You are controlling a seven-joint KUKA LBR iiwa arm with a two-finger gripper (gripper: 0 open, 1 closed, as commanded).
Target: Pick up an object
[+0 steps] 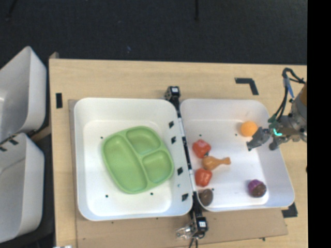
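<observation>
over the right bin's right edge, the gripper hangs with fingers spread, pinching nothing, just beside the orange ball; purple ball lies nearer the front.

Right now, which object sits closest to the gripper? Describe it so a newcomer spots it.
Look in the right-hand white bin, at its far right corner by the gripper. A small orange ball lies there, the only round, plain orange item.
</observation>
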